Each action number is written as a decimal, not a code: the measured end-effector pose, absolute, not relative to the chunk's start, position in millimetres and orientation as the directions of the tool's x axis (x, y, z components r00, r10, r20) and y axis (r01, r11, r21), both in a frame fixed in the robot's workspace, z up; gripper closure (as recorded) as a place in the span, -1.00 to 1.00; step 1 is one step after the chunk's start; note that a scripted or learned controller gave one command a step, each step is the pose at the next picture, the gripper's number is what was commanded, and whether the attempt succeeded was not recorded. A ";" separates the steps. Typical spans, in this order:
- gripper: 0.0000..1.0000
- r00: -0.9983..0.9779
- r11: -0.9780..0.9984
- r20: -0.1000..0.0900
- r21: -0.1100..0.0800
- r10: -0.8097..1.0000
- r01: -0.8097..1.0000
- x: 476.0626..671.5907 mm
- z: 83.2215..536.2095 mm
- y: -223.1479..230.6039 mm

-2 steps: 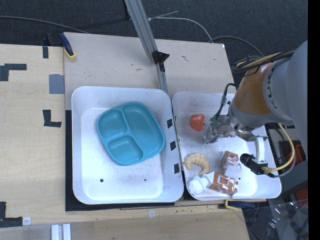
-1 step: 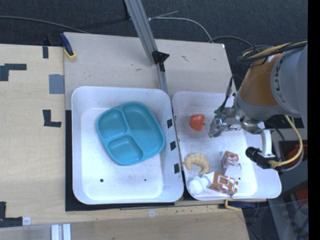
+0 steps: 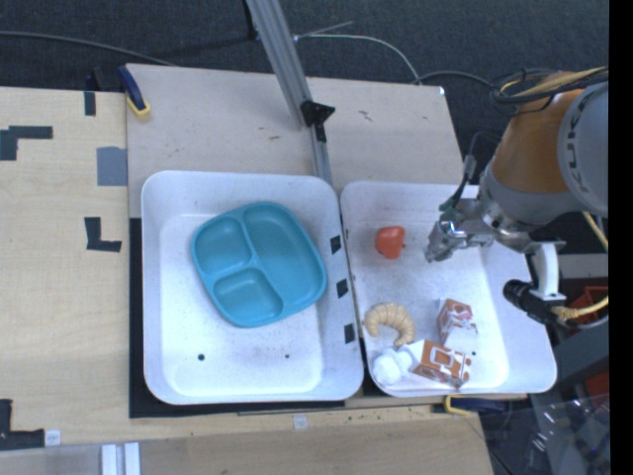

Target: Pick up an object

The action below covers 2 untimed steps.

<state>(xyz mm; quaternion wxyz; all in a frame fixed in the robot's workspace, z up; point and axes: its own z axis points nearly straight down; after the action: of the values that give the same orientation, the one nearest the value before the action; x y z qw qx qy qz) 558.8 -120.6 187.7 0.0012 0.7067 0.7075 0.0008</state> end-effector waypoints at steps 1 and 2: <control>1.00 -0.002 0.002 -0.001 0.004 1.000 1.000 566.8 233.4 -116.5; 1.00 -0.005 0.005 0.001 -0.002 1.000 1.000 564.0 227.5 -71.6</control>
<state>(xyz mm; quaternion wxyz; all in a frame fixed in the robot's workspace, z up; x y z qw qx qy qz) 564.0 -71.6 227.5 -0.0011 0.7053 0.7089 -0.0004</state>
